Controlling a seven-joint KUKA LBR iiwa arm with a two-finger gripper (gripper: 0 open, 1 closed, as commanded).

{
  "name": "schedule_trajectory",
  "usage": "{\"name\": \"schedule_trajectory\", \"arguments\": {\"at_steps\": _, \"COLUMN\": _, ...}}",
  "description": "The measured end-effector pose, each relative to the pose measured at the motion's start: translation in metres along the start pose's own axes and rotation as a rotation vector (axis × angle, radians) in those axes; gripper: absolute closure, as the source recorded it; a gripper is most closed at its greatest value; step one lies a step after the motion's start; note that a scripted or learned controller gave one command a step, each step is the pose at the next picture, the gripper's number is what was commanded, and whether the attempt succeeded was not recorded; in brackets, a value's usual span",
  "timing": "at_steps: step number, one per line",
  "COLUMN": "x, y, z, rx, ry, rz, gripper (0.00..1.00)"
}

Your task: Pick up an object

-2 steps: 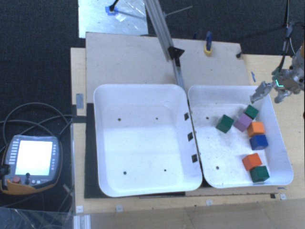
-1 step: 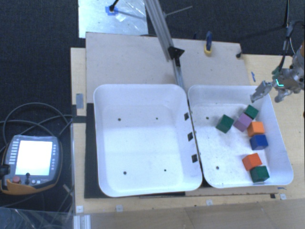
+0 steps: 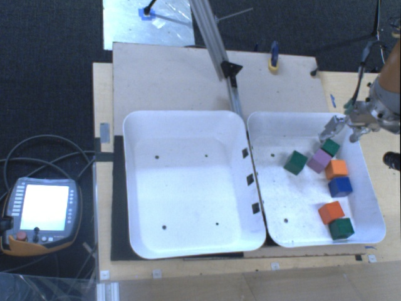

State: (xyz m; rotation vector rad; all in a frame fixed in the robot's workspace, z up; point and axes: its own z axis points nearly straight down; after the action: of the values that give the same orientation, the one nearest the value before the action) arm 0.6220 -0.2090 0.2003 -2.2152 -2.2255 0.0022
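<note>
Seven small coloured blocks (image 3: pixel 330 184), seemingly loose, in right bin (image 3: pixel 282 231)

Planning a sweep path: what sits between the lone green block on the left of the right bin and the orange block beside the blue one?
In the camera view, the purple block lies between the green block and the orange block.

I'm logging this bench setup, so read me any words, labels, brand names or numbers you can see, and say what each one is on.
No text can be read here.
Handheld control pad left of the bins: its screen is washed out white and its buttons are too small to read.
Blocks, such as the blue block: plain faces, no markings.
White bins: only dark dots, no lettering.
</note>
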Motion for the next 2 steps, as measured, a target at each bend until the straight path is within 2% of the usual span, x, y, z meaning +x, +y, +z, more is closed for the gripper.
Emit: {"name": "schedule_trajectory", "arguments": {"at_steps": 2, "x": -0.004, "y": 0.009, "z": 0.081, "rx": -0.008, "ry": -0.005, "rz": 0.000, "gripper": 0.00}}
